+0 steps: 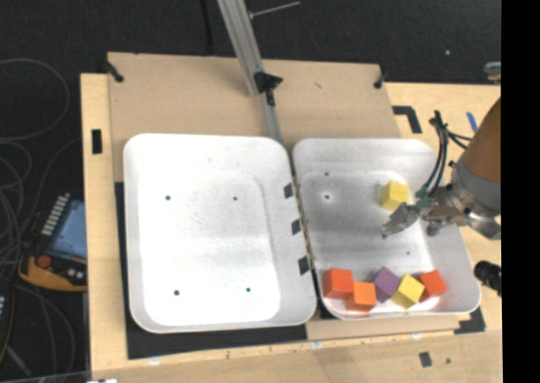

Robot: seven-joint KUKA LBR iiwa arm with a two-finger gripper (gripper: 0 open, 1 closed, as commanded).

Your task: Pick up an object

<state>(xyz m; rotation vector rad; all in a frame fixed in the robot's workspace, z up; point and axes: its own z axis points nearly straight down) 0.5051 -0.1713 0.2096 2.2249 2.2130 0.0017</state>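
Observation:
A yellow cube (393, 195) lies alone in the upper middle of the right bin (354, 162). My gripper (405, 218) hangs just below and right of that cube, close to it, and the cube is not inside it. Along the bin's front wall sits a row of blocks: an orange cube (338, 282), a smaller orange block (364, 293), a purple block (386, 282), a yellow block (411, 290) and an orange-red block (433, 282). The arm's orange band (485, 153) enters from the right.
The left bin (207, 229) lies beside the right one, with clips (297, 226) along their shared edge. A slanted metal rail (245, 35) rises behind the bins. Cables and a handheld device (63, 238) lie off the bench's left side.

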